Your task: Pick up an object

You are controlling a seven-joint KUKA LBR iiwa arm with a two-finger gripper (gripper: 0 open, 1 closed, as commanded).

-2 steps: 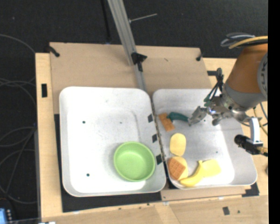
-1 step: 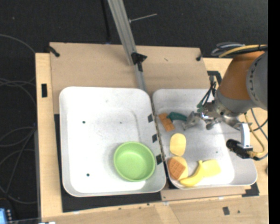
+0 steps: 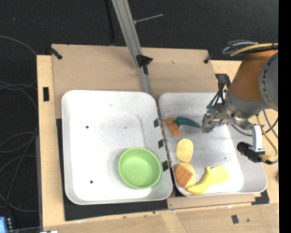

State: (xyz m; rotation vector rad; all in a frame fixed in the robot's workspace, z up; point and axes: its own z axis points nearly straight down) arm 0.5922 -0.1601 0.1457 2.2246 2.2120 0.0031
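Note:
My gripper (image 3: 207, 124) hangs over the upper middle of the right bin (image 3: 233, 178), reaching in from the right. Just left of it lies a teal curved piece (image 3: 186, 122), close to the fingertips. An orange block (image 3: 172, 127) sits beside that at the bin's left wall. Lower down are a pale yellow rounded object (image 3: 185, 150), an orange waffle-like piece (image 3: 184, 174), a banana (image 3: 200, 184) and a yellow block (image 3: 219, 174). A green bowl (image 3: 139, 167) rests in the left bin (image 3: 87, 110).
A grey metal pole (image 3: 128, 28) slants down from the top to the gap between the bins. The arm's grey and orange body (image 3: 252, 86) covers the right bin's upper right corner, with cables beside it.

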